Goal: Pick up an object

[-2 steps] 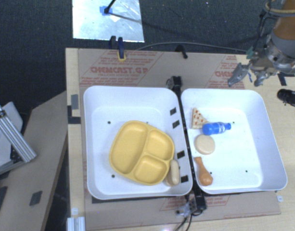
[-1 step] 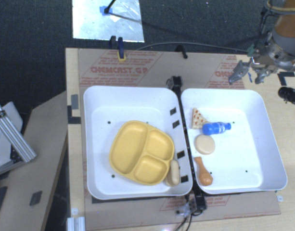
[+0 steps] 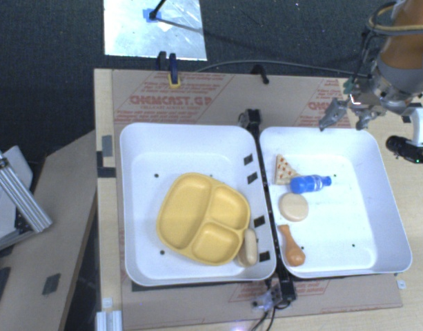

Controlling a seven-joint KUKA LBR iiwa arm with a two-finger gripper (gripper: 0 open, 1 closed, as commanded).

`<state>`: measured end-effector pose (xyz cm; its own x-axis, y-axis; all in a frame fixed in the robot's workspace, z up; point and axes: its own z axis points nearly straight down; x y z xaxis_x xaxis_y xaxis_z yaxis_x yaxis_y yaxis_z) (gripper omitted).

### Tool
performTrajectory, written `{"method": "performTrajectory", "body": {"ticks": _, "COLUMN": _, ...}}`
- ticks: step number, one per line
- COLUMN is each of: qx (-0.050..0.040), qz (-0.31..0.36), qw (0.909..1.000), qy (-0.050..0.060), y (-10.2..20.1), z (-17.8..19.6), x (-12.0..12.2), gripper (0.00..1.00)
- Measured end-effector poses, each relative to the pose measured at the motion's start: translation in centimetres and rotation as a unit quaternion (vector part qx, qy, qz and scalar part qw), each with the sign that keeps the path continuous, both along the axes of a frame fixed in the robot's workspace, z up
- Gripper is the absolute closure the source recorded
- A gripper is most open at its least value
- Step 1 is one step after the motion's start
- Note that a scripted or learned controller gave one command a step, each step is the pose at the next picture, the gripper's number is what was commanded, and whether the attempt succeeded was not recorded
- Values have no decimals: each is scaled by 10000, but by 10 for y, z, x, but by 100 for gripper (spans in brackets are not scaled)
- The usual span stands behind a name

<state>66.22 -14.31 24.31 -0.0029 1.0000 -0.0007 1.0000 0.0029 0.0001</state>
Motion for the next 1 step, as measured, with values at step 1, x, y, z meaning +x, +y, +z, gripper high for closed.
{"method": "performTrajectory", "body": {"ticks": 1, "qx": 1, "qz": -7, "qw": 10000, "qy": 2, "y": -5, "z": -60, "x": -1, "gripper": 0}}
